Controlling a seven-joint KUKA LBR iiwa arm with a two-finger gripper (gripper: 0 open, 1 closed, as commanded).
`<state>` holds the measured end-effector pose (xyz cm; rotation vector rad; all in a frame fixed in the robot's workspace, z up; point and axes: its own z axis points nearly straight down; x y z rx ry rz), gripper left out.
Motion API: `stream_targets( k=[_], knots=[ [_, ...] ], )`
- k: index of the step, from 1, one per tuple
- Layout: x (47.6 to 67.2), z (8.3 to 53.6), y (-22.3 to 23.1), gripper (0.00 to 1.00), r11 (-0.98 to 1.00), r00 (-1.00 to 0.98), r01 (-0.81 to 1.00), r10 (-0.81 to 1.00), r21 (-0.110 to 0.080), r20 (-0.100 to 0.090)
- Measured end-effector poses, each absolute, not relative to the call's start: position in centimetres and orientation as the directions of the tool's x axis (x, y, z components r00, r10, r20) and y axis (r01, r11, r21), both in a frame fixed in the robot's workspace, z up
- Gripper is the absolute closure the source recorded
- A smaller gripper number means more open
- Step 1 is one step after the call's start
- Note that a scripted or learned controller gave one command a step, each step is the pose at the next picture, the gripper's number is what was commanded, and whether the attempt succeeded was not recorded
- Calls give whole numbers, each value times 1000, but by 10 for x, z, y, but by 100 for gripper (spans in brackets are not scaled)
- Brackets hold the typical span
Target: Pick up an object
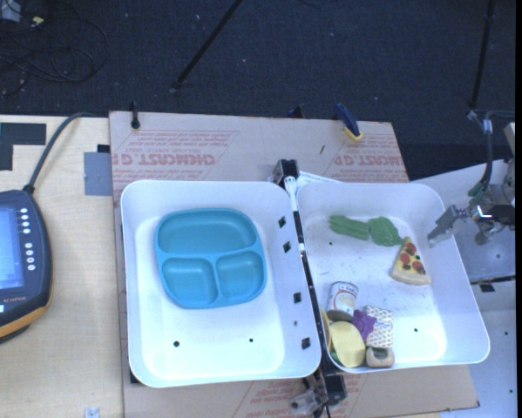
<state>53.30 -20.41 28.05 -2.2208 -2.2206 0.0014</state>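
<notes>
Cardboard sheet (243,151) under the bins reads "CHEMCAST G.P", upside down.

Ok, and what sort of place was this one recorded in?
Most likely a robotics lab bench. A teach pendant lies at the left, two white bins sit on cardboard, holding a blue divided plate and toy food such as a pizza slice, with cables on the dark floor behind.

Pizza slice toy (410,263) lies flat in right bin (452,320).

Open floor mid right bin (457,320); toy cluster (358,325) crowding its near-left corner.
</notes>
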Motion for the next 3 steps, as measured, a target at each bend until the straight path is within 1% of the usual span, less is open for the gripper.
stream_targets(
  k=[1,2,3],
  knots=[
    [615,153,-212,0,4,-4,1000,1000,13,-4],
    [605,87,-212,0,2,-2,1000,1000,1,-3],
    [604,97,-213,100,0,0,1000,1000,-2,0]
  ],
)
